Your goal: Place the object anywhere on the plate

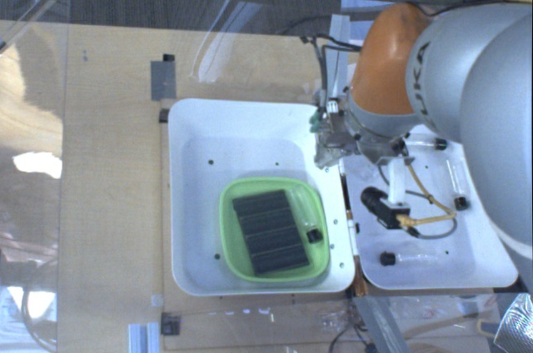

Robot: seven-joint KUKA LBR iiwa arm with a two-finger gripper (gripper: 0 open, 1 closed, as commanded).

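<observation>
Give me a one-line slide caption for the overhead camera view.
KUKA arm hovers between two white bins; dark ridged block lies on green plate in left bin.

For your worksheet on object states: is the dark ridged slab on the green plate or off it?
On it. The dark ridged slab lies flat inside the green plate, whose rim surrounds it.

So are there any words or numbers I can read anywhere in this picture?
"KUKA" stands in dark letters on the grey arm, running sideways; only part of it shows clearly.
The green plate, the dark block on it and the white bins bear no writing I can read.
</observation>
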